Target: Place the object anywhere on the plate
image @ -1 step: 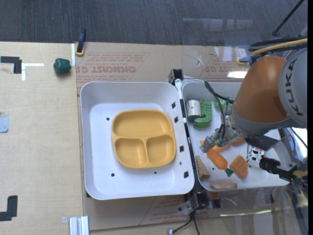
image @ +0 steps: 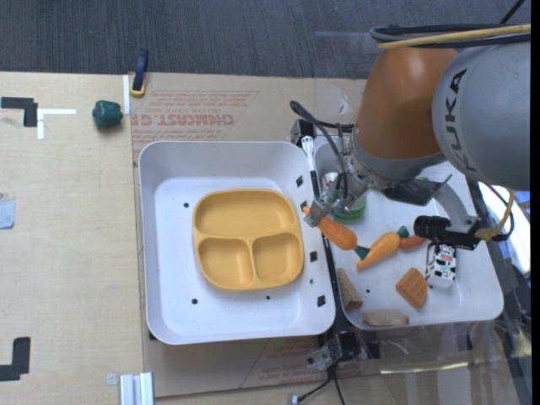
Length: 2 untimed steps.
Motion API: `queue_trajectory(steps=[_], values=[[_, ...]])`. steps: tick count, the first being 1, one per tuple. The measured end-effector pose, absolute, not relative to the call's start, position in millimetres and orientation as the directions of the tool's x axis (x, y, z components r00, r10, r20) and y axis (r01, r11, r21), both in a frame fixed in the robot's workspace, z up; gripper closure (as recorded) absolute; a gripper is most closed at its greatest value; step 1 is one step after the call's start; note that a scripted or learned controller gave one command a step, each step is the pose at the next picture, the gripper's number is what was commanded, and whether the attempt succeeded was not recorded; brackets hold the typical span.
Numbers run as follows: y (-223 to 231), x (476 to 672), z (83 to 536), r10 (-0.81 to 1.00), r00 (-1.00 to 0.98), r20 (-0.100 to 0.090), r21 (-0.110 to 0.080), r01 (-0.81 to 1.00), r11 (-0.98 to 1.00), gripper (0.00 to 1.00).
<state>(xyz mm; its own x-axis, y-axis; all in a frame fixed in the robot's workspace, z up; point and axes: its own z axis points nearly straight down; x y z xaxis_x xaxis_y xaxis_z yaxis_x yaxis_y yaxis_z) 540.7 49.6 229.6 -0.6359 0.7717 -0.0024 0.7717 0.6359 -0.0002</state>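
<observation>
On the bench at far left sits a small green lump [image: 107,114], well apart from both bins. The left bin [image: 160,294] holds the yellow three-compartment plate [image: 248,238], nothing resting on it. At the seam between the bins my claw [image: 322,207] hangs low over the right bin's left edge; whether it is parted or closed I cannot tell. An orange carrot [image: 339,234] lies just below it, touching or nearly so. Further right in the right bin [image: 472,298]: a second carrot [image: 380,249], a waffle piece [image: 413,288], a black-and-white toy [image: 441,264].
</observation>
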Motion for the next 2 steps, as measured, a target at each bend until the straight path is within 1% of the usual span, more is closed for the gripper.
queue_trajectory(steps=[1, 2], values=[[49.5, 540.7, 229.7, 0.771, -0.636, -0.003, -0.001, 0.771, 0.636, 0.0], [48.9, 541.9, 238.1, 0.77, -0.638, -0.006, -0.001, 0.77, 0.638, 1.0]])
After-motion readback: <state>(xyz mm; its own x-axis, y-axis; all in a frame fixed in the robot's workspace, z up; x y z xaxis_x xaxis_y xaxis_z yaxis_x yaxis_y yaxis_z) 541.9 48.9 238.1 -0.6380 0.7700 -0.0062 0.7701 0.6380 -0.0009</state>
